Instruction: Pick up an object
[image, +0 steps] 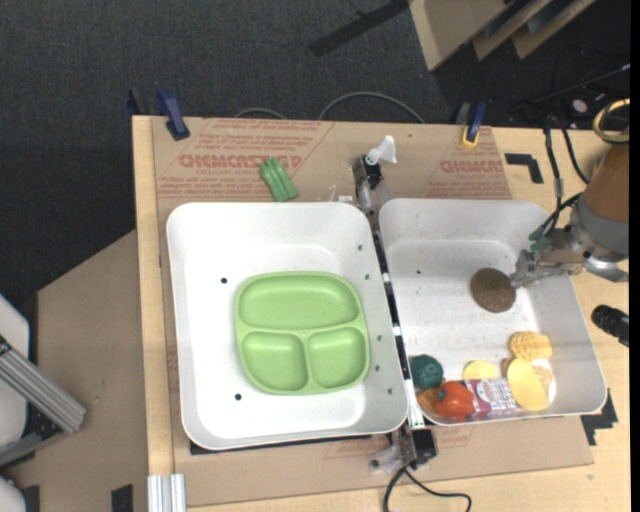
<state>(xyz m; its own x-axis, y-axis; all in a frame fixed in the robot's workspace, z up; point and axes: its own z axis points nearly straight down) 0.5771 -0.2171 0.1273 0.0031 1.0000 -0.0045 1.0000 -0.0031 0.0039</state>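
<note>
The right bin (440, 235) holds a brown round object (492, 290) near its middle. Several more items lie along its front edge: a ridged yellow piece (530, 346), a smooth yellow piece (528, 385), a pale yellow piece (480, 371), a red round item (455, 400), a dark green item (427, 371) and a pink packet (494, 398). My gripper (527, 268) comes in from the right and is low inside the right bin, just to the right of the brown object and close to its edge. Nothing visibly sits in the gripper.
The left bin (200, 250) holds a green divided plate (300, 332). A green clip (279, 181) lies on the cardboard behind it. A small white and black fixture (373, 165) stands at the back between the bins. Cables run at the far right.
</note>
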